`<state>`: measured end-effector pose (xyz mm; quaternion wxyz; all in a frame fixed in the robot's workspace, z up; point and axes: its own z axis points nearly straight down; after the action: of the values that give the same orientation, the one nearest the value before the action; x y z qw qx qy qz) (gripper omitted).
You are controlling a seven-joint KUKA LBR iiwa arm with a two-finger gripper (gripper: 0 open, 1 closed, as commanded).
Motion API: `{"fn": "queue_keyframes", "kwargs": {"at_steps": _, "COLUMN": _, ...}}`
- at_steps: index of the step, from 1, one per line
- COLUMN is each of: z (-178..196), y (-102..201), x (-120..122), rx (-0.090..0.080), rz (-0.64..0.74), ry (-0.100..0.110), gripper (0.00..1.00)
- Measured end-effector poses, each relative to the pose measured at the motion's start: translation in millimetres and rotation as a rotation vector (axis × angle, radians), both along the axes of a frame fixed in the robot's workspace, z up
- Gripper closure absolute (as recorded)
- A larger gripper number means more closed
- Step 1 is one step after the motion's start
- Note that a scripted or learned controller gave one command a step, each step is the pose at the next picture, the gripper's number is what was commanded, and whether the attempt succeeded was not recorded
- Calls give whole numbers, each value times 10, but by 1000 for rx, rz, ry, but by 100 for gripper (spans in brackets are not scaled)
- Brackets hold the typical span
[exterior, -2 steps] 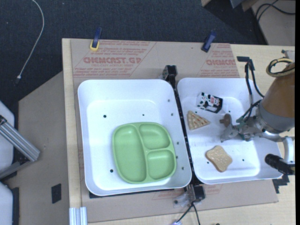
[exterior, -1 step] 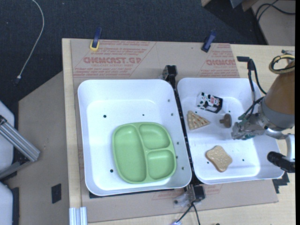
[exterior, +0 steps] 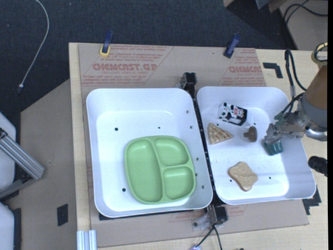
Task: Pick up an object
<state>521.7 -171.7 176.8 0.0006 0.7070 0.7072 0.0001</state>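
Dark carpet is surrounding a cardboard-covered worktop [exterior: 156, 61] bearing two white bins. Left bin [exterior: 104, 113] is holding a green divided plate [exterior: 158, 168]. Right bin [exterior: 296, 184] is holding the pickable stuff: a black-and-white packet [exterior: 232, 113] near the far wall, a triangular toast piece [exterior: 219, 134], a small brown lump [exterior: 251, 134], a tan bread-shaped piece [exterior: 243, 175] toward the near side. Claw [exterior: 272, 141] is hanging over the right bin's right part, with a teal object [exterior: 272, 148] sitting right at its tips; can't tell whether the fingers are open or gripping it. Brown lump is lying just left of the claw, nearest alternative, nothing blocking. Bread piece is lying down-left, long axis roughly diagonal. Bin's right wall is looking close, likely crowding any approach there.
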Motion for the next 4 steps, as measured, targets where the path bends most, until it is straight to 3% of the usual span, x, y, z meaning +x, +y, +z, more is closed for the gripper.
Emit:
{"fn": "queue_keyframes", "kwargs": {"at_steps": 2, "z": 1011, "y": -66, "x": 90, "rx": -3, "rz": 1, "ry": -7, "gripper": 100}}
{"fn": "queue_keyframes", "kwargs": {"at_steps": 4, "z": 779, "y": 941, "x": 374, "rx": 4, "rz": 6, "ry": 4, "gripper": 100}}
